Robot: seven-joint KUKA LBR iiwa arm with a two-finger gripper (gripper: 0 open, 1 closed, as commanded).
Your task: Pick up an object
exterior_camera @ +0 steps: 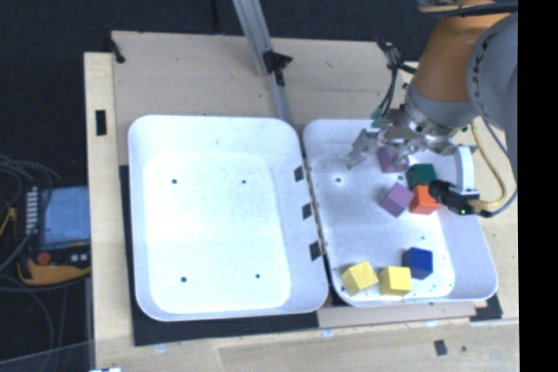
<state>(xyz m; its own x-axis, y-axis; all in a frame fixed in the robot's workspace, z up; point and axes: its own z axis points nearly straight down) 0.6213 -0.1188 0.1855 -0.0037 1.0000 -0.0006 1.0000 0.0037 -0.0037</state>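
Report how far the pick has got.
Done: the gripper is down in the right bin, by a purple block. In hand: a grasp isn't confirmed. Left: lifting one; purple, orange, blue and yellow blocks lie in the bin.

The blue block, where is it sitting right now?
The blue block lies in the right bin, near its front right corner, just right of the two yellow blocks and below the purple block.
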